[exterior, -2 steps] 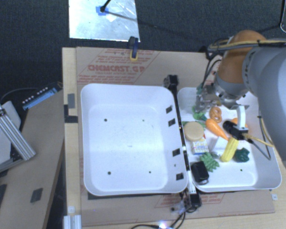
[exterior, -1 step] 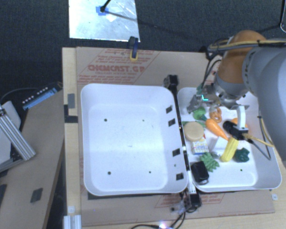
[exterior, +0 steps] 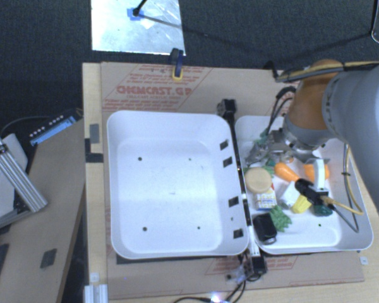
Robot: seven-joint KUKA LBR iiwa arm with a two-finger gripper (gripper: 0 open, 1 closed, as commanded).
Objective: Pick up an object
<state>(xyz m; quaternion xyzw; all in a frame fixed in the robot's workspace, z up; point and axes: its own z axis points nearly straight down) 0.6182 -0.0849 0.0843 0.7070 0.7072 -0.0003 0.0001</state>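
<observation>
The hand (exterior: 270, 149) was low over the right bin (exterior: 316, 233), near that bin's upper left corner. It hung at the end of the grey arm (exterior: 357, 109), which came in from the right side of the frame. I could not tell if the hand was open or closed, and I saw nothing held in it.

All the things to pick from lay in that same bin, below the hand in the frame. The closest was a round tan jar (exterior: 258, 180). It sat just below the hand and a little to the left, close to the bin's left wall. An orange carrot (exterior: 286, 171) lay just below the hand and a little to the right. Its long side ran on a slant, from upper left to lower right.

Farther down sat a small white box (exterior: 265, 201), just under the jar. A yellow thing (exterior: 291, 201) lay beside the box on the right. Lower down were a green leafy toy (exterior: 280, 218) and a black thing (exterior: 264, 226), both near the bin's lower left corner.

I think the jar or the carrot would be the easiest pick, since both were right under the hand. The things sat packed close together, so the hand might bump one while going for another.

The left bin (exterior: 170, 188) sat beside the right one on the table (exterior: 95, 201).
</observation>
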